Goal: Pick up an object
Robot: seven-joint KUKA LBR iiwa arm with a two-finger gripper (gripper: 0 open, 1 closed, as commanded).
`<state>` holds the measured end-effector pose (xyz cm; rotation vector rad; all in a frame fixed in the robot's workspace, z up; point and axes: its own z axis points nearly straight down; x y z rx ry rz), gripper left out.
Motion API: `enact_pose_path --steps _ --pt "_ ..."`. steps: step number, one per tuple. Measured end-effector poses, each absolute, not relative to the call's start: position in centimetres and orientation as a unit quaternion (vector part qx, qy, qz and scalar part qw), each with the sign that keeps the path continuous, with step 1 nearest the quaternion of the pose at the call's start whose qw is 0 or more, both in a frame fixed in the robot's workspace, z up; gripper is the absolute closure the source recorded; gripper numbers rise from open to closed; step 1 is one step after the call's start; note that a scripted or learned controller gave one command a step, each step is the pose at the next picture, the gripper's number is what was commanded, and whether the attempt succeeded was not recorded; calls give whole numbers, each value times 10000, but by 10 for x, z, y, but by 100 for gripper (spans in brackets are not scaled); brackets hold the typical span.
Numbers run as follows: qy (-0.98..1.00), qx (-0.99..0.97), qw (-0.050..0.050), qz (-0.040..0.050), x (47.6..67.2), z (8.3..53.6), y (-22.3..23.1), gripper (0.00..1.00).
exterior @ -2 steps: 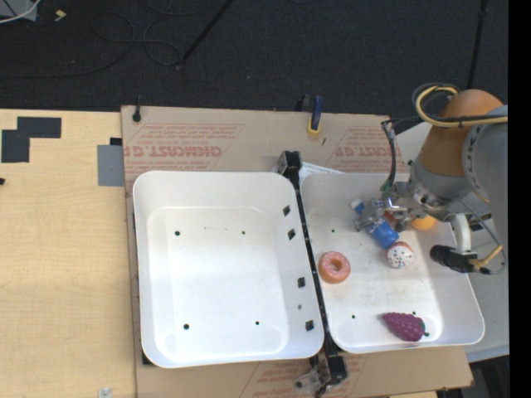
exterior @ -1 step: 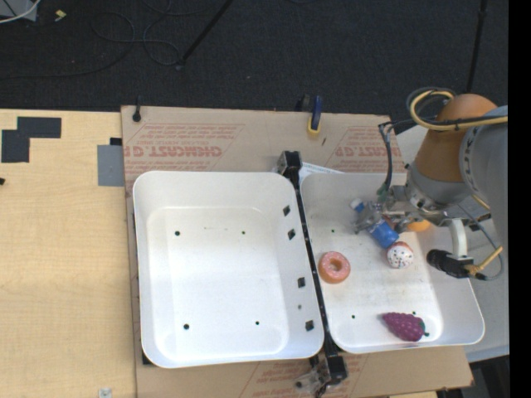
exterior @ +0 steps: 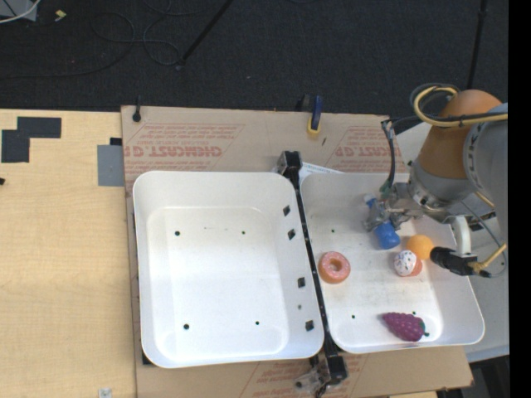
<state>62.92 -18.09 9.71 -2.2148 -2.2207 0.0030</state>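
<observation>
In the right bin (exterior: 357, 338) lie a pink ring donut (exterior: 334, 267), a white spotted ball (exterior: 405, 263), an orange ball (exterior: 421, 245), a purple bunch of grapes (exterior: 404, 326) and a small blue object (exterior: 386, 236). The arm comes in from the right, its orange band high at the right edge. My gripper (exterior: 382, 214) reaches down at the bin's back right, directly over the blue object, and its fingers seem to touch that object's top. The fingers are small and blurred here.
The left bin (exterior: 166, 338) lies beside the right one, with a black divider clip strip (exterior: 303, 255) between them. Cardboard lies under both bins. A blue-yellow clamp (exterior: 314, 123) sits at the cardboard's back edge. Cables hang around the wrist.
</observation>
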Motion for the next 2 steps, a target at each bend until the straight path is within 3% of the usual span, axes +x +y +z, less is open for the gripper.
enact_pose_path --steps 1,2 --pt "-7097 -7045 -33 -39 647 207 -117 100" --pt "-7095 -7047 29 3 644 186 -42 100"
